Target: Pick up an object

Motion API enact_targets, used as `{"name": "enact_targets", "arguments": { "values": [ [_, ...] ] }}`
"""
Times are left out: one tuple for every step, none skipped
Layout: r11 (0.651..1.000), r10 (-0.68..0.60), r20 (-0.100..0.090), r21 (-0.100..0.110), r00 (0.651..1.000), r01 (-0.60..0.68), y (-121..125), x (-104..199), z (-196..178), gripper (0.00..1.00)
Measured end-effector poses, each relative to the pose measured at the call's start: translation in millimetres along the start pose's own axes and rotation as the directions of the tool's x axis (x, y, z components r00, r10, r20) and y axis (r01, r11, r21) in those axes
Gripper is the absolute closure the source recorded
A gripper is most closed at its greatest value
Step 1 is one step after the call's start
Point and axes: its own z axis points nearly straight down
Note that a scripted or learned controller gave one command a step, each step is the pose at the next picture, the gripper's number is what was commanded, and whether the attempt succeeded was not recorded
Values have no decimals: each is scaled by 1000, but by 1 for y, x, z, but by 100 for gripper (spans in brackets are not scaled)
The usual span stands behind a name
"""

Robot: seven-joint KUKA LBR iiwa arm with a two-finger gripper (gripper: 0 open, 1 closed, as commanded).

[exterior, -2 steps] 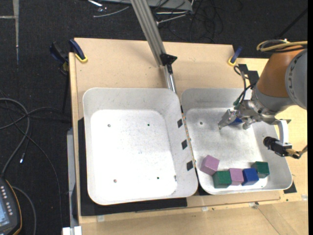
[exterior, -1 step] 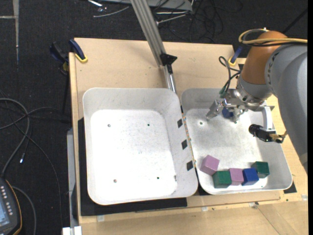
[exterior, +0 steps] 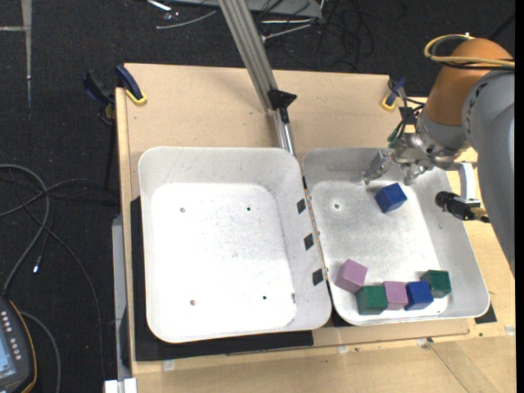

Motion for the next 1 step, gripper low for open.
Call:
{"name": "enact_targets", "arguments": {
  "values": [
    [1000, -9, -4, 0, 1000, 9, -20, 43, 2, 0]
  ]
}}
